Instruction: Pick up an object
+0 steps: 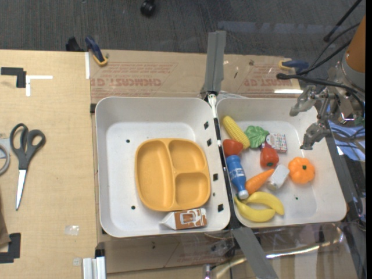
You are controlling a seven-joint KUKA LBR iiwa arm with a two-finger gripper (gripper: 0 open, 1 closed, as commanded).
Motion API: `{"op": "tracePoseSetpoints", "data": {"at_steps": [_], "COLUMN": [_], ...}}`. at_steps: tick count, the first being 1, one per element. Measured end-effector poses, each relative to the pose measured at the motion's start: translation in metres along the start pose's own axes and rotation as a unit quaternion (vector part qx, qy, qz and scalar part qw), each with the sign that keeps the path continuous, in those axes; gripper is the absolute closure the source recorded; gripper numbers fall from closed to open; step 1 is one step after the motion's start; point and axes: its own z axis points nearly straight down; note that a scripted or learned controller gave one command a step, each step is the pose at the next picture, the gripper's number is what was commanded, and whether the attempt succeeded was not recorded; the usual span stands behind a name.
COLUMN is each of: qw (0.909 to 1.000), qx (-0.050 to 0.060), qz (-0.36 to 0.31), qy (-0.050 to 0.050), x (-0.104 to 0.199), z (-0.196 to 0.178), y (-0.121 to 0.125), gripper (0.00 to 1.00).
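The right bin (328, 205) holds several toy foods: a corn cob (235, 131), a green leaf (256, 136), a small patterned box (278, 142), a red pepper (268, 156), a red tomato (232, 147), a blue bottle (236, 176), a carrot (259, 180), a white block (278, 177), an orange pumpkin (301, 171) and a banana (259, 207). My gripper (307, 122) hangs over the bin's upper right, above the pumpkin. Its fingers stand apart with nothing between them.
The left bin (110, 156) carries a yellow divided plate (172, 174) and a small carton (186, 219) at its front wall. Scissors (23, 150) lie on the wooden bench at far left. Blue clamps (96, 50) sit on the cardboard behind the bins.
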Motion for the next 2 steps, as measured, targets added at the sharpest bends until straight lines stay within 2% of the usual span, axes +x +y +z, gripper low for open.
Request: {"op": "tracePoseSetpoints", "data": {"at_steps": [1, 2], "qw": [0.9931, 0.9895], "qx": [0.0, 0.0], "qz": [-0.117, -0.145], "qy": [0.001, 0.0], "x": [0.09, 0.09], "z": [0.168, 0.19], "y": [0.004, 0.03], "gripper": [0.0, 0.0]}}
